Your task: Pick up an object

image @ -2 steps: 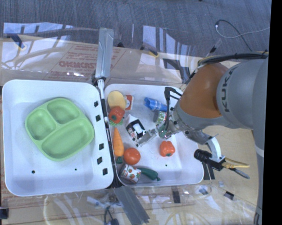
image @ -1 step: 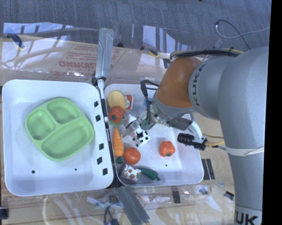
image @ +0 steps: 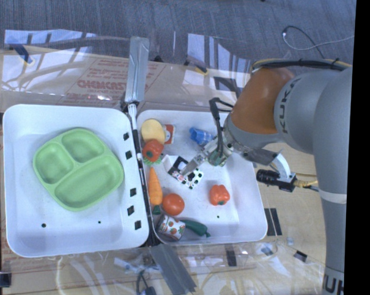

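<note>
In the right bin, nearest, lie a green pepper and tomato; farther in, a carrot, an orange pepper and a black-and-white die. The gripper hangs just above the die; whether it grasps anything, I cannot tell.

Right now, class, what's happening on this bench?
A grey KUKA arm reaches from the right into the right-hand white bin, its gripper low over a small black-and-white object among toy foods: a tomato, a carrot and an orange pepper. Nothing looks lifted yet. The left bin holds a green divided plate.
</note>
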You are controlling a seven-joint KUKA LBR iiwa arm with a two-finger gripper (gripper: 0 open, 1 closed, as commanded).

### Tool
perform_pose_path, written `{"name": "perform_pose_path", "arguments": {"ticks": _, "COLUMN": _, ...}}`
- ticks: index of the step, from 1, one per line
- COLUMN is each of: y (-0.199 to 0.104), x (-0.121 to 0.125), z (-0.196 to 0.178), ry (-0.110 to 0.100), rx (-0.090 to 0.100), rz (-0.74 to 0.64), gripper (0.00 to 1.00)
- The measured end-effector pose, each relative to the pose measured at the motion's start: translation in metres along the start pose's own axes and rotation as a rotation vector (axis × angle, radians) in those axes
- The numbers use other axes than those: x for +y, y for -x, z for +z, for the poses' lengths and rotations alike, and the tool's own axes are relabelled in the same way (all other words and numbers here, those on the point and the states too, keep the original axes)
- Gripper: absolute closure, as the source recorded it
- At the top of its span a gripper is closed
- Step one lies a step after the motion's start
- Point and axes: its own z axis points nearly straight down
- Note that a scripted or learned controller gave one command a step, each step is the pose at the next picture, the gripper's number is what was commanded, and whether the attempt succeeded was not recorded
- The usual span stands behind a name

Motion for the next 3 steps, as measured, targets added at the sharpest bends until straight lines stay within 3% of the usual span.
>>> {"name": "perform_pose_path", "arguments": {"ticks": 1, "y": 0.014, "x": 0.065, "z": 0.035, "ry": -0.002, "rx": 0.002, "rz": 0.033, "gripper": 0.00}}
{"name": "perform_pose_path", "arguments": {"ticks": 2, "y": 0.014, "x": 0.066, "z": 0.025, "ry": -0.001, "rx": 0.000, "rz": 0.029, "gripper": 1.00}}
{"name": "perform_pose_path", "arguments": {"ticks": 3, "y": 0.014, "x": 0.066, "z": 0.025, "ry": -0.001, "rx": 0.000, "rz": 0.029, "gripper": 0.00}}
